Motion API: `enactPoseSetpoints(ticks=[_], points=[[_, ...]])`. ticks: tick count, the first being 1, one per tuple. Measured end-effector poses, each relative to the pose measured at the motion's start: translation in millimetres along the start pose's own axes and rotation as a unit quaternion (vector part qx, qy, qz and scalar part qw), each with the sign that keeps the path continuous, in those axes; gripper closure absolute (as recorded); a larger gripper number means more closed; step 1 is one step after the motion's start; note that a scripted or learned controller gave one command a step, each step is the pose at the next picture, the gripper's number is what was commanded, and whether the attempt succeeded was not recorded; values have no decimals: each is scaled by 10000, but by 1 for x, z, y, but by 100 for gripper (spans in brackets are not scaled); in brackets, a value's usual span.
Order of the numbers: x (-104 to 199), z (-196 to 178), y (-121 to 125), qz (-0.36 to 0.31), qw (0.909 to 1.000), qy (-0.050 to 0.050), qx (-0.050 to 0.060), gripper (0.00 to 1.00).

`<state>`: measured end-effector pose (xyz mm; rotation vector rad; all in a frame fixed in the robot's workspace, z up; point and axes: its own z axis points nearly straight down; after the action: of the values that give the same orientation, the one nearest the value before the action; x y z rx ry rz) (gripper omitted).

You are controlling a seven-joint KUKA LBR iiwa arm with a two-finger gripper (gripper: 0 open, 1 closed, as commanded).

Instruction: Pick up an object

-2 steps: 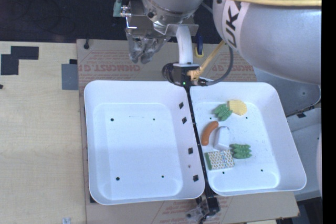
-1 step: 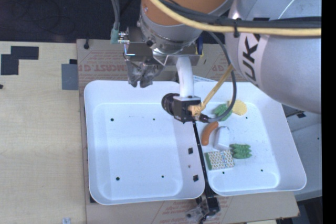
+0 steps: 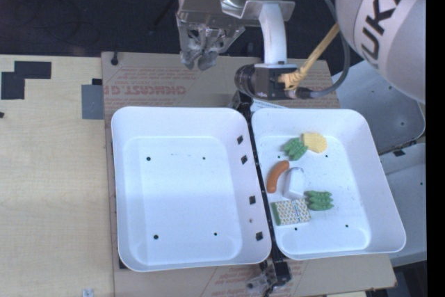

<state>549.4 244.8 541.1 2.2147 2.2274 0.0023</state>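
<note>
Above the bins' far edge, the hand (image 3: 203, 55) is hanging, pressed together, pinching nothing; approach step, needing descent toward the sausage (image 3: 277, 176).

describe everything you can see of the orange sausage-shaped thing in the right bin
The orange sausage-shaped toy is a small, smooth, rounded piece that looks like plastic, orange-red with no visible markings. It lies flat on the floor of the right bin, near the divider side, its long axis slanting from lower left to upper right. A clear curved piece sits close on its right; contact cannot be told. The green leafy toy lies just above it, apart.
</note>
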Motion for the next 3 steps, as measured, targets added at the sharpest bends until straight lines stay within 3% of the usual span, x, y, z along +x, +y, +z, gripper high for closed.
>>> enactPoseSetpoints(ticks=[3], points=[[3, -23, -1, -102, 9999, -39, 103, 100]])
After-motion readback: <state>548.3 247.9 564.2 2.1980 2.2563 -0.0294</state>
